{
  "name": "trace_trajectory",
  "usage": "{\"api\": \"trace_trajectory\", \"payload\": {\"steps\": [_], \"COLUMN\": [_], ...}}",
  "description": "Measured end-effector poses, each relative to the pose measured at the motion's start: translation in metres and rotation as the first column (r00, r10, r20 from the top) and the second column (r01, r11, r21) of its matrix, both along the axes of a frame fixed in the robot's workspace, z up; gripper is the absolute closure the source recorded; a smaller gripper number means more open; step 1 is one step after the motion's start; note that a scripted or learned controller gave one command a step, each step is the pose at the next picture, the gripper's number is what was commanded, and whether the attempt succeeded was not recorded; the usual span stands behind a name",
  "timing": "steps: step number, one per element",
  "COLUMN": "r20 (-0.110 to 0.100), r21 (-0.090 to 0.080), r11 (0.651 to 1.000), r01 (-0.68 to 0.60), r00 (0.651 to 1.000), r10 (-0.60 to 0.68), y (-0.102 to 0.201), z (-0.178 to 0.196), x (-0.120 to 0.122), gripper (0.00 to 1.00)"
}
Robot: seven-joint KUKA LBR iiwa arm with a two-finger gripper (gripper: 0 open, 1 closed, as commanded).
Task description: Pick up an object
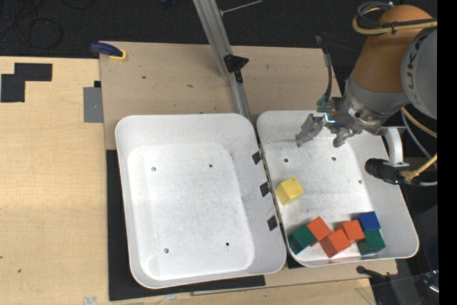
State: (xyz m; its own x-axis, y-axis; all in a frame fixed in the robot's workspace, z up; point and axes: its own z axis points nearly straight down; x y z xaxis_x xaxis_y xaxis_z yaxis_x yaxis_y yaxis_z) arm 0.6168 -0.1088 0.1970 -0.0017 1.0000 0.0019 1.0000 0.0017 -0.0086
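My gripper [323, 135] hangs over the far part of the right bin [389, 186], its two fingers spread apart with nothing between them. A yellow block [290, 190] lies in that bin near its left wall, below and left of the gripper. Along the bin's near edge sits a cluster: a green block [301, 237], an orange block [319, 228], a second orange block [335, 243], a third orange block [353, 230], a blue block [368, 221] and a dark green block [372, 243].
The left bin [186, 196] stands beside the right one, joined by black clips [264, 188]. A slanted metal rail [214, 25] runs from the far bench down to the bins' junction. A black cable end [382, 169] hangs over the right bin's right side.
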Motion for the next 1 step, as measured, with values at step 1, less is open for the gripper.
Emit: {"api": "trace_trajectory", "payload": {"steps": [1], "r20": [0.005], "r21": [-0.001], "r11": [1.0], "r01": [0.001], "r00": [1.0], "r10": [-0.001], "y": [-0.0005], "z": [0.0027], "x": [0.001], "gripper": [0.0]}}
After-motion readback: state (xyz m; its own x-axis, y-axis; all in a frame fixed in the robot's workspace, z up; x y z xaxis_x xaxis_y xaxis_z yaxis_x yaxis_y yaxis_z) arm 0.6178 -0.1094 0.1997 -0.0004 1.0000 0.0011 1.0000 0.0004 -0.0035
